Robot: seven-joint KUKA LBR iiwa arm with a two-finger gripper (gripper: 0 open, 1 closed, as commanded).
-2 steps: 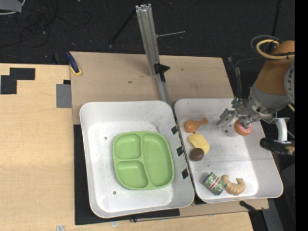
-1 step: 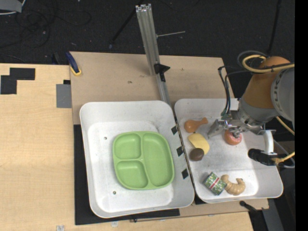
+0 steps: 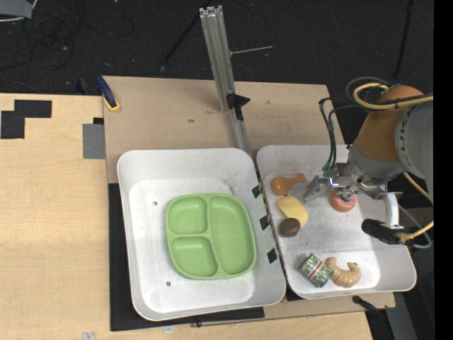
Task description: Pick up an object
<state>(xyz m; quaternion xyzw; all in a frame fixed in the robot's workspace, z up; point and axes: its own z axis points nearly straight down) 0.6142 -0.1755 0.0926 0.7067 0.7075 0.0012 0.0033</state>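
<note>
Nearest the camera, a green can [image 3: 311, 269] and a tan croissant-like piece [image 3: 344, 273] lie side by side at the right bin's [image 3: 382, 278] front edge. Above them the gripper [image 3: 331, 184] hangs low over the bin with nothing visibly between its fingers; how far open they are cannot be told. A red object [image 3: 343, 202] sits just beside it, an orange piece [image 3: 286, 184], yellow lump [image 3: 293, 210] and brown ball [image 3: 288, 227] lie further left, and a green divided plate [image 3: 210, 235] rests in the left bin [image 3: 141, 190].

Bare floor of the right bin [image 3: 382, 257] (centre-right) lies between scattered objects.

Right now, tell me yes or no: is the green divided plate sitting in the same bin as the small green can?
No, the green divided plate lies in the left bin, while the small green can lies in the right bin.
</note>
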